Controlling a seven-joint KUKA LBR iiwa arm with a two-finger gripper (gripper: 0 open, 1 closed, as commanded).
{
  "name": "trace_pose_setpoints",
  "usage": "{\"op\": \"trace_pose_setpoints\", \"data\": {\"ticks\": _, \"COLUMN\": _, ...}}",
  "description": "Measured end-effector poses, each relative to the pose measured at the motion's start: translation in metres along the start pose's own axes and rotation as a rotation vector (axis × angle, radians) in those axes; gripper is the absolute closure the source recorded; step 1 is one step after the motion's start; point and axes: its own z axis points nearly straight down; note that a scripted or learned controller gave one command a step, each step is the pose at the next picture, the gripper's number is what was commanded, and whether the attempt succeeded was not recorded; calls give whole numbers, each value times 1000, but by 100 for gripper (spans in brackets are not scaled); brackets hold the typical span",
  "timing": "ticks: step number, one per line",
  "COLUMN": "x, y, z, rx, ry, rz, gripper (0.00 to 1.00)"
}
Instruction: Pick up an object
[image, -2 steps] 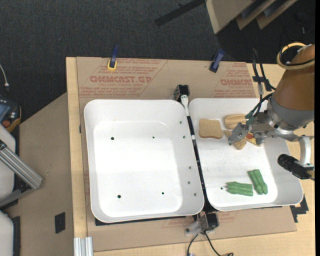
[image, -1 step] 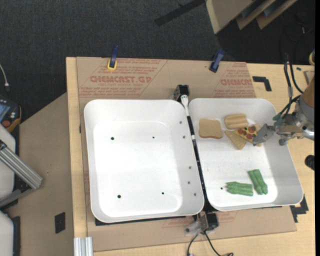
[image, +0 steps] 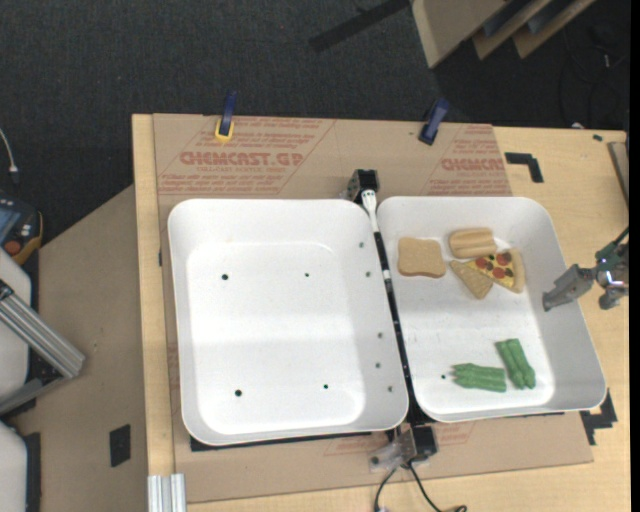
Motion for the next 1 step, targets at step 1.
{"op": "trace_pose_setpoints", "data": {"ticks": 1, "x": 53, "y": 3, "z": -92, "rx": -7, "ry": 2, "rz": -10, "gripper": 0}}
